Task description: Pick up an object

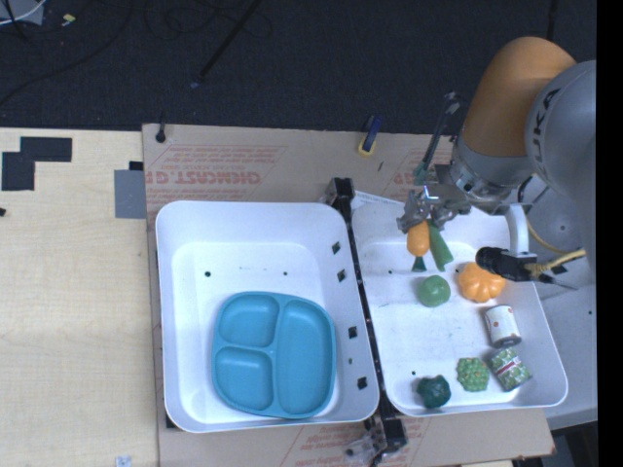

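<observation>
My gripper [424, 218] hangs over the back left part of the right bin [545, 397]. A small orange carrot-like toy [418, 240] sits between its fingertips and hangs down from them, so the gripper is shut on it. A slim green piece [441, 250] slants right beside the orange toy, and I cannot tell whether the two are joined. Just below lies a round light-green fruit [433, 290]. An orange pumpkin-like toy [479, 283] rests to its right.
The right bin also holds a small white can [502, 325], a green patterned can [510, 368], a light-green bumpy toy [473, 374] and a dark-green one [433, 391]. A blue divided plate [273, 353] lies in the left bin [180, 251]. A black divider [352, 290] separates the bins.
</observation>
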Available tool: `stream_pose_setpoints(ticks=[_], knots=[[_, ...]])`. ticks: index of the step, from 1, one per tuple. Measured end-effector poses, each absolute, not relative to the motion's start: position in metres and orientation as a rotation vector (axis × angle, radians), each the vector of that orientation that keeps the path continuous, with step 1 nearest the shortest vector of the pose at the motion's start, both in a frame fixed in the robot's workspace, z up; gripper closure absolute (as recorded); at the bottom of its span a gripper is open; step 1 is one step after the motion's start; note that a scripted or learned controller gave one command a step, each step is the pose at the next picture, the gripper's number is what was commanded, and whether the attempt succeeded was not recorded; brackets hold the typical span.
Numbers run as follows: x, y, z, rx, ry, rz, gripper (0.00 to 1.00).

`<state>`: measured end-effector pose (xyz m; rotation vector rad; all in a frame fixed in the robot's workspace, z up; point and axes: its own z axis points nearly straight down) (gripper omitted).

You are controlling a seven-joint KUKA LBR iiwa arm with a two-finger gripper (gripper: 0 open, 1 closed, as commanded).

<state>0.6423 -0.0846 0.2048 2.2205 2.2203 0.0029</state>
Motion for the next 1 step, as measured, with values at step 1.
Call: stream_pose_setpoints(ticks=[1], knots=[[0.6426, -0.0855, 0.2287, 2.222, 2.221, 0.001, 1.00]])
